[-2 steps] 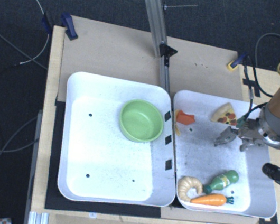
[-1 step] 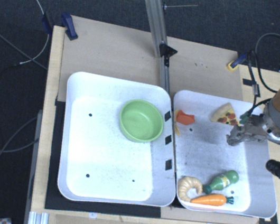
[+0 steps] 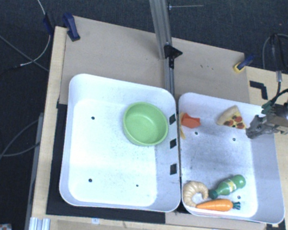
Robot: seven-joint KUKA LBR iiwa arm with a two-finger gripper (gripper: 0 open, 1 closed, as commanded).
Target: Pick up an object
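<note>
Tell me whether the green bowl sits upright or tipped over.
Upright. The green bowl in the left bin shows its round open mouth and inner floor facing up.

bowl (image 3: 145,123) in left bin (image 3: 81,144) | pizza slice (image 3: 232,118) just left of my claw (image 3: 255,129), right bin (image 3: 272,184) | carrot (image 3: 215,205) at its near edge

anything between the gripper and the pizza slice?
Nothing visible. The gripper sits just right of the pizza slice at the right bin's far edge, with bare bin floor between them. The other toys lie elsewhere.
</note>
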